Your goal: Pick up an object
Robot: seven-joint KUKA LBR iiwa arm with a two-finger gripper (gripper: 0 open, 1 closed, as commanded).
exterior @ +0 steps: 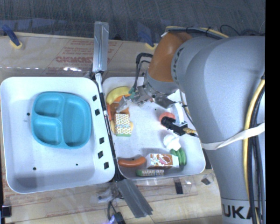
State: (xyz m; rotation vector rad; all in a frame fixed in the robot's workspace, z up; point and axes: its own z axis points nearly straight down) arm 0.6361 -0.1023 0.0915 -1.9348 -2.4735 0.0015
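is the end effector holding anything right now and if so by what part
Cannot be told. The end effector is low in the right bin, beside the banana, with no object seen in it.

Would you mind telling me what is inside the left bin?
The left bin holds a blue divided tray, lying flat near the middle. Nothing shows in the tray's compartments. Whatever lies beneath the tray is covered by it.

Divided plate in left bin; banana, carton etc. in right bin.
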